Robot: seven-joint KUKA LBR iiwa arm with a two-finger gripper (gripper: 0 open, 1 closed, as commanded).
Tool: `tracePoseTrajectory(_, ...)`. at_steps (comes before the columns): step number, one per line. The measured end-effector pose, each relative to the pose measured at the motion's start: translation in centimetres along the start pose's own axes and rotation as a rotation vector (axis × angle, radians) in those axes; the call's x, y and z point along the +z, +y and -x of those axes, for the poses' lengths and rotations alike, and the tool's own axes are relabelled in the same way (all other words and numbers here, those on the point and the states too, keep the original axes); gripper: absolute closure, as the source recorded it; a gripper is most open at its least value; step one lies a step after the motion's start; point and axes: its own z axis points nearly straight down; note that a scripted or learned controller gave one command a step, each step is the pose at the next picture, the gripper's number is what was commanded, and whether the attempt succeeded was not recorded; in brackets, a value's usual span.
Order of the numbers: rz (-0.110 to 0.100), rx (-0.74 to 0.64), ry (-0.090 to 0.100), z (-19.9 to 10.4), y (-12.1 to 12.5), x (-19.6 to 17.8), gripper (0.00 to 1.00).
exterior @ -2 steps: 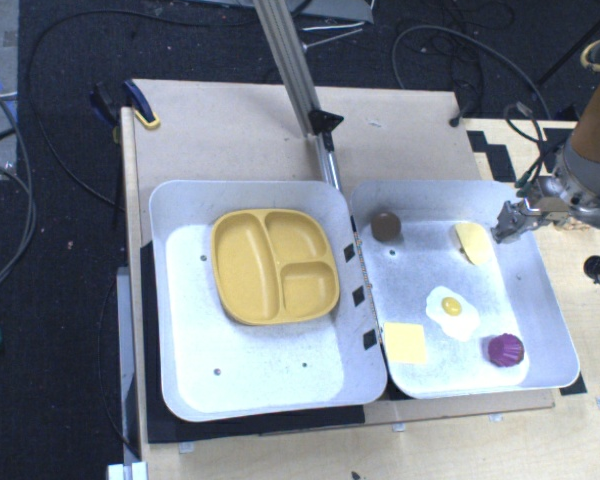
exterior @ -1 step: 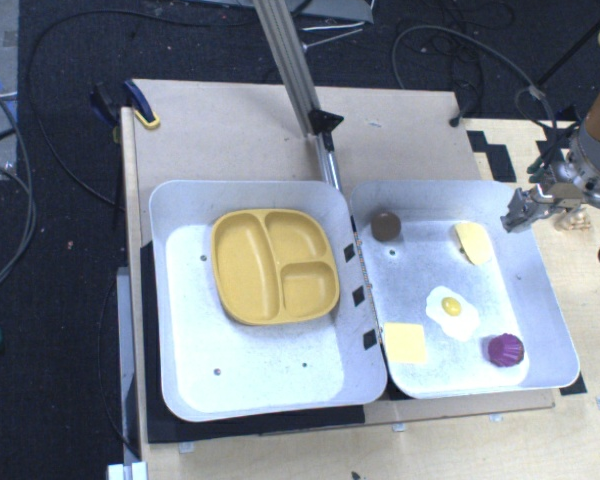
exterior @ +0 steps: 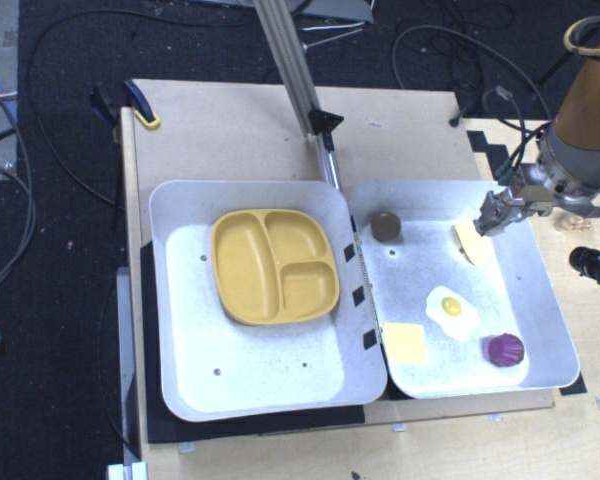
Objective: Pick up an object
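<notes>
we note five loose items in the right bin: a brown round piece (exterior: pixel 385 227) near its top left, a pale yellow wedge (exterior: pixel 468 242), a fried egg (exterior: pixel 452 311), a flat yellow square (exterior: pixel 404 343), a purple lump (exterior: pixel 505 350).

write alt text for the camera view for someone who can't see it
The arm's end effector hovers at the upper right of the right bin, beside a pale yellow piece. That bin also holds a brown round object, a toy fried egg, a yellow square and a purple object. The left bin holds a yellow divided plate.
</notes>
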Motion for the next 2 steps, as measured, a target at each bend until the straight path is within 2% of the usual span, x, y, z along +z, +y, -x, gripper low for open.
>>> tracePoseTrajectory(2,-0.001,-0.001,0.000,-9.7,-0.9,1.7,1.00)
